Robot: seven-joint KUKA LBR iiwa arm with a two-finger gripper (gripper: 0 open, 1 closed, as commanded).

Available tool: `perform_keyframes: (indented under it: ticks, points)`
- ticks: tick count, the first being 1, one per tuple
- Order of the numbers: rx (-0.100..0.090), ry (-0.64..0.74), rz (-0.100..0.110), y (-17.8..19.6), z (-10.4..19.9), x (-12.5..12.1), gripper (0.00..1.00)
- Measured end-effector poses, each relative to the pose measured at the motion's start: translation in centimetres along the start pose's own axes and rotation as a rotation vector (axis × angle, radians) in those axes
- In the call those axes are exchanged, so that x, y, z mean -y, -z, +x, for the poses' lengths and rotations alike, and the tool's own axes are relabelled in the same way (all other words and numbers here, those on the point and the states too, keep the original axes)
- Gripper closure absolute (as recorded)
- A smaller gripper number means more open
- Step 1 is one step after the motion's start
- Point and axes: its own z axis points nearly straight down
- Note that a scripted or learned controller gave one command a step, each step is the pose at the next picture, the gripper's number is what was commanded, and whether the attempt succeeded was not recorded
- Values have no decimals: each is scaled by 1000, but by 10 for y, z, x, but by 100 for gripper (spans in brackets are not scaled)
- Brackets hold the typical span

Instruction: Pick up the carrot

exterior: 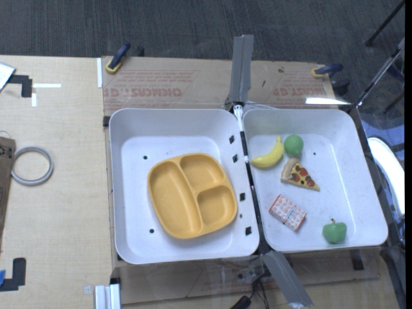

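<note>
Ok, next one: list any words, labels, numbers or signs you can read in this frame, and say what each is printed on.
"CHEMCAS..." in red, upside down, on the cardboard sheet behind the left bin; the last letters are unclear.
The same red print on the cardboard behind the right bin: too blurred to read.
Red and white packet in the right bin: its print is too small to read.

2 bins, 1 plate, 5 toy foods
</note>
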Motion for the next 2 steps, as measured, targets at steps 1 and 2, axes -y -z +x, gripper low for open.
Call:
perform_keyframes:
  ticks: [1,2]
  points:
    - [0,0,1,0,0,0,0]
    - [4,3,3,7,1,-1,100]
